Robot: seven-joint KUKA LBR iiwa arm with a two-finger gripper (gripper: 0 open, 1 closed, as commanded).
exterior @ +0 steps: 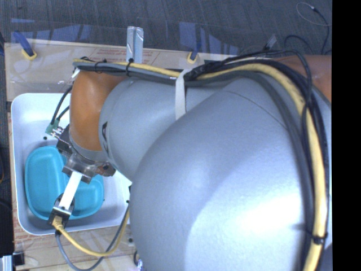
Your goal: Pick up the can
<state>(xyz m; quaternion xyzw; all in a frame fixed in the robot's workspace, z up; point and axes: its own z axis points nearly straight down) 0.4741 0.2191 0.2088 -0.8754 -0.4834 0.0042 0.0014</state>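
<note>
My arm reaches into the left white bin (25, 109) and covers most of the bench. Its orange band (84, 114) stands over the bin's middle. Below the band, the wrist and the gripper (76, 176) point down at a turquoise plastic thing (42, 179) lying in the bin's near half. A white bar (69, 193) with a yellow cable at its end runs from the wrist across that turquoise thing. The arm's grey body hides the right bin and whatever lies under the wrist.
The bin's far left corner (34, 103) shows bare white floor. A wooden bench edge (51, 52) runs behind the bin, with a grey post (135, 44) standing on it. Yellow and black cables (265, 66) run along the arm.
</note>
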